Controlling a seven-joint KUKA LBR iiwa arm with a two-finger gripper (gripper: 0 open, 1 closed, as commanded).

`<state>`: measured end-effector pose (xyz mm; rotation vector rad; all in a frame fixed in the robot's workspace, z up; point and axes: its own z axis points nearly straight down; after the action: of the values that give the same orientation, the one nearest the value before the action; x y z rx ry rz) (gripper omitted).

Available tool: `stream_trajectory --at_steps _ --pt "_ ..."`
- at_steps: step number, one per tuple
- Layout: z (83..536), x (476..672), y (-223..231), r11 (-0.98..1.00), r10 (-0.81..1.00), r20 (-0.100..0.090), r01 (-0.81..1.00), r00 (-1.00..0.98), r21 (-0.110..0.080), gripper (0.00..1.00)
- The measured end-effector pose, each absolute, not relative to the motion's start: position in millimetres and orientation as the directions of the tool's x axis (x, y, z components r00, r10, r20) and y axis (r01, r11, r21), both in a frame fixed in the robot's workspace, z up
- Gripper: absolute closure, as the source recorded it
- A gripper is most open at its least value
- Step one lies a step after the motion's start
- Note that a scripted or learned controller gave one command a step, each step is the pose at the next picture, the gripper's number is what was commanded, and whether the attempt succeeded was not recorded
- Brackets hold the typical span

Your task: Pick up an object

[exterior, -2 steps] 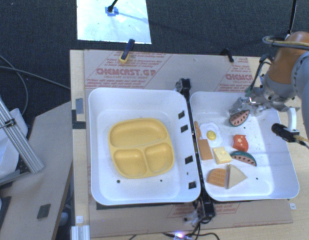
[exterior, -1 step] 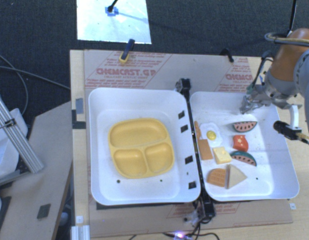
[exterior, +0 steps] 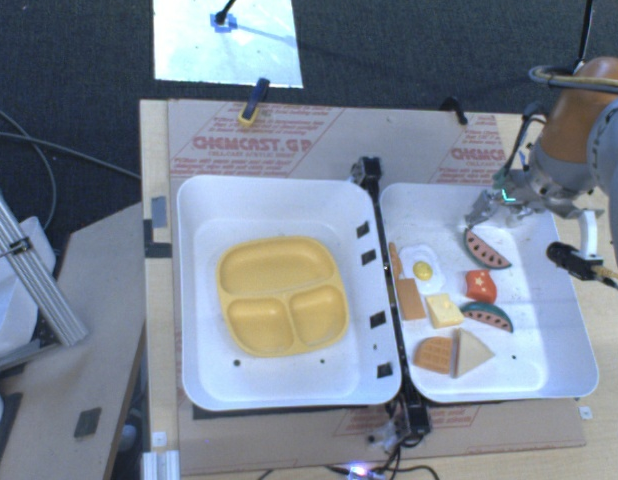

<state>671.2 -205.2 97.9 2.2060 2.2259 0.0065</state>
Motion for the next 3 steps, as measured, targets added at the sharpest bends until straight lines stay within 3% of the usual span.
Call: stream_trajectory --at_steps 3 --pt "92 669.6 -206 0.005 1.000 -0.002 1.000 -0.005 0.003 0.00"
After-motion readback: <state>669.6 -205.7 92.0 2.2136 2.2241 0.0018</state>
